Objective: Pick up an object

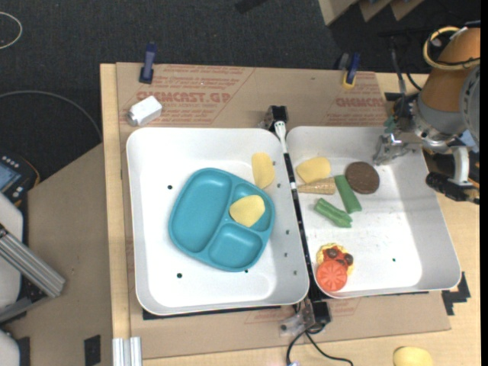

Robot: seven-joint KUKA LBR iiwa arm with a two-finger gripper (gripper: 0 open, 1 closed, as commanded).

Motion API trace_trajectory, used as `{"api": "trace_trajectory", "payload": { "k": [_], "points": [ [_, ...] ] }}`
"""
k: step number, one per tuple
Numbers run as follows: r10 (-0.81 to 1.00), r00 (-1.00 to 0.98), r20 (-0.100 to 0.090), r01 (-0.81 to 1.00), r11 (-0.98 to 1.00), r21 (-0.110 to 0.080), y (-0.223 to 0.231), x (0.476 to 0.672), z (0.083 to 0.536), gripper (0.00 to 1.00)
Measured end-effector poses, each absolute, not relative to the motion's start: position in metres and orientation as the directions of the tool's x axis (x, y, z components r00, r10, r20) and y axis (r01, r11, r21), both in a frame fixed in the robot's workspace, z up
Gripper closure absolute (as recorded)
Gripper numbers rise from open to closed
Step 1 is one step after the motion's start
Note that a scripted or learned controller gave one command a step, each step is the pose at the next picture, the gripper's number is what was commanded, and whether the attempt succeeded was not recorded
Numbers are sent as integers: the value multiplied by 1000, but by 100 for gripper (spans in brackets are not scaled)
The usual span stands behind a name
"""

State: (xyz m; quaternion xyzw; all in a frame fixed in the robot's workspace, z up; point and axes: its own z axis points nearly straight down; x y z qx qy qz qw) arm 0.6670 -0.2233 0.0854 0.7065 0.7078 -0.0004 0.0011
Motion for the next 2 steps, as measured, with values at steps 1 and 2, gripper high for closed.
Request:
{"api": "trace_trajectory", "payload": {
  "k": [1,2],
  "points": [
    [1000,-2,-2,1000,2,1,-223,667,85,100],
    [1000,-2,-2,1000,2,1,-223,667,85,100]
  ]
}}
